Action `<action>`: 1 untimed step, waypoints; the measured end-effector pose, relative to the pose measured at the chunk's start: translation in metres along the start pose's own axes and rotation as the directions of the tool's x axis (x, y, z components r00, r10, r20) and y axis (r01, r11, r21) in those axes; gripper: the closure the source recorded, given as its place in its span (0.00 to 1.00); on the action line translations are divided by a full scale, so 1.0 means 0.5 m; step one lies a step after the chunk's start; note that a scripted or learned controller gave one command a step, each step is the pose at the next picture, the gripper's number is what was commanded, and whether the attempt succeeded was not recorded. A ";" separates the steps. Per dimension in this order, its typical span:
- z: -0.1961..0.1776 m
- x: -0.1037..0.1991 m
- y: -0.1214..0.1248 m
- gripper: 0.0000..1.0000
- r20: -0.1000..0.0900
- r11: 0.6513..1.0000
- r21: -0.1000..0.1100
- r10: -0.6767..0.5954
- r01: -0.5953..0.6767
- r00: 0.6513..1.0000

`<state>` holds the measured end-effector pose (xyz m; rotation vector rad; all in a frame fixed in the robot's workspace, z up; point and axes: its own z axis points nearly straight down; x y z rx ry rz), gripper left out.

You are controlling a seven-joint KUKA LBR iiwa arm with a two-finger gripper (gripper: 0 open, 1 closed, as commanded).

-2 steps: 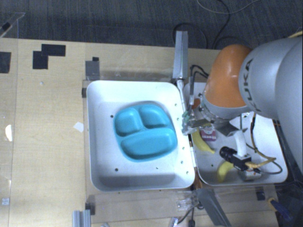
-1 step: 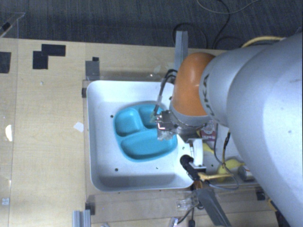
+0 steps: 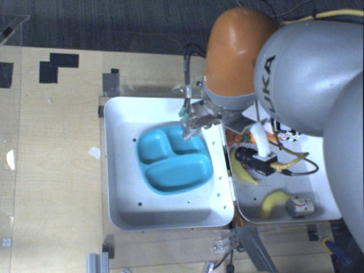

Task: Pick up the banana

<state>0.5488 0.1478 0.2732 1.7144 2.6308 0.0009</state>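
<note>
The banana lies near the front of the right bin, just beside a small grey can, with a second yellow piece farther back. One blue divided tray sits in the left bin. The gripper hangs over that tray's back edge; whether it is wide or narrow, I cannot tell. Both bins rest on a pale wooden bench bordered by dark carpet.

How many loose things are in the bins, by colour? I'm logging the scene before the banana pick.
Blue: 1, the divided tray in the left bin.
Yellow: 2, a banana and a second yellow piece, right bin.
Grey: 1, a small can-like item.
Total clearly told: 4. Others under the arm are too hidden to count.
</note>
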 end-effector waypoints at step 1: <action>0.054 -0.064 0.114 1.00 0.001 0.960 0.002 0.282 -0.282 0.960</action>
